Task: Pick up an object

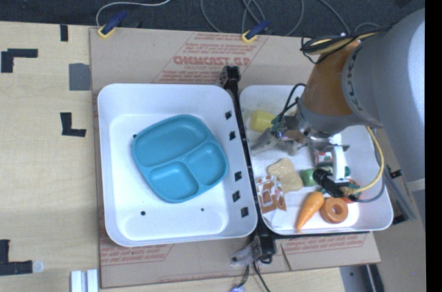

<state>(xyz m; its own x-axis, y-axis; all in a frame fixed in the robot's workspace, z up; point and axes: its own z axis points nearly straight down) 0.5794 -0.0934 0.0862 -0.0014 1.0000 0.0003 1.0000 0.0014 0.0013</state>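
The right bin holds several toy foods. A yellow piece lies near its left wall, and a tan bread-like slice sits in the middle. A brown and white item lies below them. An orange carrot and a brown doughnut rest at the front. A green piece shows by the arm's white parts. My gripper is low in this bin, just below the yellow piece and above the tan slice. Nothing is seen held in it.
The left bin holds a blue divided plate. A black divider runs between the bins. The grey arm with its orange band covers the right bin's back right part. Cables lie behind the bins.
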